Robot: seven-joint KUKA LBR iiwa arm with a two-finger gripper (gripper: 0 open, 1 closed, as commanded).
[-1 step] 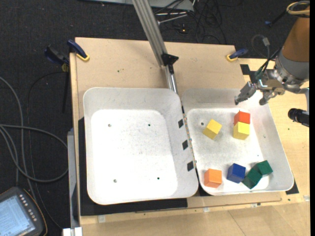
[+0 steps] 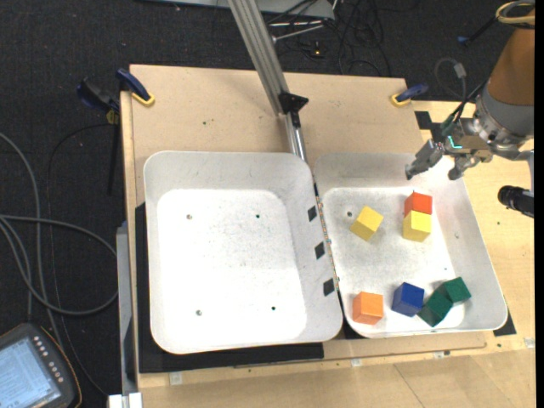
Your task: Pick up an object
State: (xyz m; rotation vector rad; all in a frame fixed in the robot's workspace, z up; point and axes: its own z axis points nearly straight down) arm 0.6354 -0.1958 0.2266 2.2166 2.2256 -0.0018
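Note:
The right bin point(image 2: 476, 253) holds several blocks. A yellow cube point(image 2: 368, 223) lies near its middle, with a red-orange block point(image 2: 418, 203) touching a yellow block point(image 2: 416, 226) to its right. Along the near edge sit an orange cube point(image 2: 367, 307), a blue cube point(image 2: 409, 299) and two dark green blocks point(image 2: 446, 301). My gripper point(image 2: 439, 164) hovers over the bin's far right corner, above and behind the red-orange block. Its two fingers are spread apart with nothing between them.
The left bin point(image 2: 170, 194) lies beside the right one, with black clips along the shared rim. A slanted metal pole point(image 2: 259, 41) crosses the bench's far side. Clamps sit at the bench's far corners.

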